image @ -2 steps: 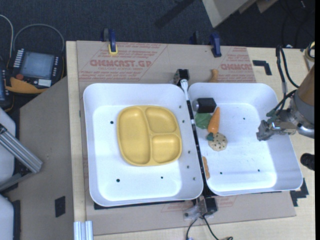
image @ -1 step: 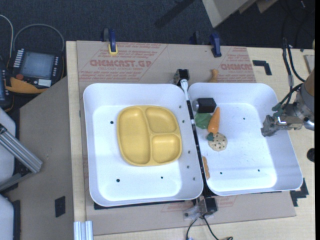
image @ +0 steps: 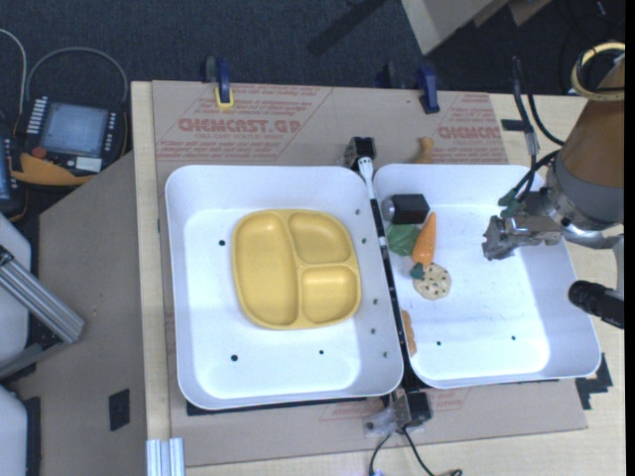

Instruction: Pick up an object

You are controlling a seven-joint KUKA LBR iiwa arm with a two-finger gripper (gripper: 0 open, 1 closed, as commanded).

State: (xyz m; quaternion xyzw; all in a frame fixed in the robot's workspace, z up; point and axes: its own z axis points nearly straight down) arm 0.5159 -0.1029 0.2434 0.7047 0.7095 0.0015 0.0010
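The bench (image: 298,117) carries two white bins side by side. The left bin (image: 198,345) holds a yellow divided plate (image: 296,266), well apart from the arm. The right bin (image: 516,335) is where the work lies: the arm (image: 600,157) reaches in from the right and its gripper (image: 499,241) hangs over the bin's upper middle, with bare floor beneath it. Whether it is open or closed cannot be told from this angle, and nothing shows in it.

The pickable things cluster against the right bin's left wall, all to the left of the gripper across a stretch of bare floor. The carrot (image: 426,238) sits about level with the gripper, its long axis running near vertical in the view, tilted slightly, top end touching a black block (image: 407,207). A green piece (image: 402,239) lies just beside the carrot on its left. A speckled cookie (image: 433,283) lies just below the carrot's lower tip.

So the coming move is likely a leftward travel toward that cluster, and closing across the carrot's short width would suit its lie.
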